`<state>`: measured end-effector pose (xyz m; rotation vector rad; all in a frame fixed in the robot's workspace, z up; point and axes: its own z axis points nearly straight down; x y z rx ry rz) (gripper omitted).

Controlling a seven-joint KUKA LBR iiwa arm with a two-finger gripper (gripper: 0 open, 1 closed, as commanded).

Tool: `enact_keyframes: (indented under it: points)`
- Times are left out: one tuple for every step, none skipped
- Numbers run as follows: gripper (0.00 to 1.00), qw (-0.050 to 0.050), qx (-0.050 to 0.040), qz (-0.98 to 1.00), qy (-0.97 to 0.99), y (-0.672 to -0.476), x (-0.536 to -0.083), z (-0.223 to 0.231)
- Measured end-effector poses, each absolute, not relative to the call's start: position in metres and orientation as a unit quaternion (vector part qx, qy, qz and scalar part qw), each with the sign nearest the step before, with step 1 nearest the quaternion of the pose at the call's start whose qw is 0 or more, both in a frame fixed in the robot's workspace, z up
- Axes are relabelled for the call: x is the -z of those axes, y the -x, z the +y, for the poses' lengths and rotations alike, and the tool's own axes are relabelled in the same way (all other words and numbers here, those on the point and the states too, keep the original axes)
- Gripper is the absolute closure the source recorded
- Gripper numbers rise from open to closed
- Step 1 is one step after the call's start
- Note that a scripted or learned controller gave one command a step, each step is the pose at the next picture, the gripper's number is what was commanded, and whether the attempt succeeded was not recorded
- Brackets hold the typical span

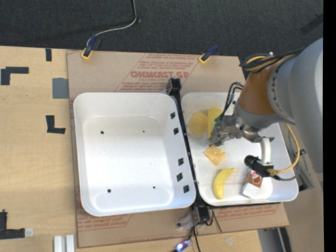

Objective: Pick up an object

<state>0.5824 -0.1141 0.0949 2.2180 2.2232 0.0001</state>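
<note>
Your gripper (218, 134) crowds the yellow items (205, 121); I cannot tell its state, so it may knock the cheese wedge (214, 155) aside.

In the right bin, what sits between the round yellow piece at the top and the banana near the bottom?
The camera view shows a pale cheese wedge on the bin floor between the round piece and the banana.

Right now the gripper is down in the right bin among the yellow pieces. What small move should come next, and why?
Probably a short straight lift to test the grasp. The gripper sits low in the right bin, beside the round yellow object and just above the wedge-shaped yellow piece. The view does not settle whether anything sits between its fingers, so a small rise would show that without disturbing the banana.
</note>
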Motion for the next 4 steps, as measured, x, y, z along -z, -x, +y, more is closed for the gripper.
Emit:
enact_keyframes:
  points:
    - [1.00, -0.002, 0.0011, 0.707, -0.707, -0.593, -0.107, -0.118]
    - [0.00, -0.001, 0.0009, 0.707, -0.707, -0.593, -0.107, -0.118]
    - [0.00, 0.000, -0.0001, 0.708, -0.706, -0.624, -0.083, -0.140]
    - [1.00, 0.001, -0.0004, 0.708, -0.706, -0.623, -0.095, -0.139]
